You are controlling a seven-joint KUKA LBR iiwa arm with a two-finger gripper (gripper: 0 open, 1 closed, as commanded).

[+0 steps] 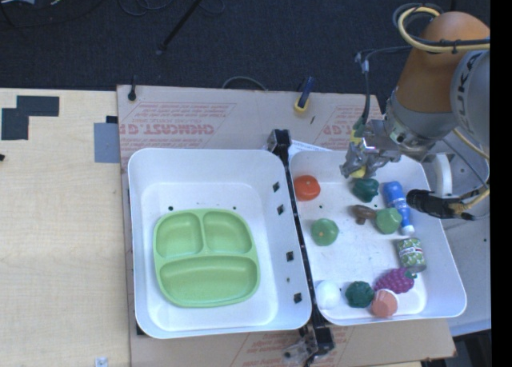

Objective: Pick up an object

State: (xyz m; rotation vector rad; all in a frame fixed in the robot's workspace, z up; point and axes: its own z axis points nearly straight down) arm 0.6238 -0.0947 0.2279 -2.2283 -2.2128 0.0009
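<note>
The right bin (448, 273) holds several small objects. My gripper (361, 165) hangs low over its far end, just above a dark green object (366, 189). A bit of yellow (358, 172) shows at the gripper's tip, and I cannot tell whether it is held. Beside the dark green object lie a blue bottle (395, 199), a light green piece (389, 220) and a small brown piece (364, 213). To the left are an orange-red round thing (307, 188) and a green apple (324, 232).
A green divided plate (206, 257) lies in the left bin (144, 197). At the right bin's near end are a labelled can (411, 254), purple grapes (394, 281), a dark green lump (359, 293), a peach-coloured fruit (384, 304) and a white ball (327, 293).
</note>
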